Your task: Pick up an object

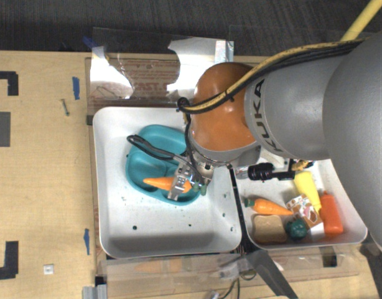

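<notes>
One carrot (157, 183) in bowl (147, 161): light, stiff, slick; you grip mid-body. Gripper (181, 185) aperture and contents: cannot tell.

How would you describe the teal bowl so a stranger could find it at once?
Start at the left-hand shallow white bin. In its upper middle sits a teal plastic bowl, just below the arm's orange band. It is that bin's largest item, with an orange toy carrot and a black utensil lying in it.
</notes>
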Tool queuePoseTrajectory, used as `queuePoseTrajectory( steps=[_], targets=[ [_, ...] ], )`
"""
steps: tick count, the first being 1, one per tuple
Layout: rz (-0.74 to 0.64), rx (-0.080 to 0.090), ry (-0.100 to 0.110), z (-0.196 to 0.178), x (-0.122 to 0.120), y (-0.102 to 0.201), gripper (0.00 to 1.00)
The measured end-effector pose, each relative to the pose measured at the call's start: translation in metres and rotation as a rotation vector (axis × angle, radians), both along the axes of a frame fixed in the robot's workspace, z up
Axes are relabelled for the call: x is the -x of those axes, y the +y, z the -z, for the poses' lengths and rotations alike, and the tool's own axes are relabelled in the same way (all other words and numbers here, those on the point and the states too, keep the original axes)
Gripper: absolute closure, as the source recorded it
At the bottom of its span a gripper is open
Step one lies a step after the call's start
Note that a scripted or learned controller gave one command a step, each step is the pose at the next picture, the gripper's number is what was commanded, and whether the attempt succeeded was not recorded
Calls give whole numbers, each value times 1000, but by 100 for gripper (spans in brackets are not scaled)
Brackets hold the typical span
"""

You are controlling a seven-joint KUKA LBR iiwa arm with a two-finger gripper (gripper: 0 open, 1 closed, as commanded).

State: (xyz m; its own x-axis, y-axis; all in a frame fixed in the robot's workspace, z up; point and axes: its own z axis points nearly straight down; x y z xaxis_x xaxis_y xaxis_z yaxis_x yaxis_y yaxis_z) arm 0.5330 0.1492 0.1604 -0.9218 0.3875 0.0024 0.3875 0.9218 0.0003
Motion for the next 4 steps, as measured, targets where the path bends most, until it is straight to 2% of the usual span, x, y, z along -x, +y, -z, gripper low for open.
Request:
queuePoseTrajectory(
  steps=[1, 2, 3, 4],
  targets=[
    [8, -1, -10, -53, -46, -10, 100],
    [-161, -2, -24, 44, -70, -23, 100],
    [-116, -2, -16, -71, -98, 7, 100],
    [-139, -1, -3, -45, -28, 44, 100]
  ],
)
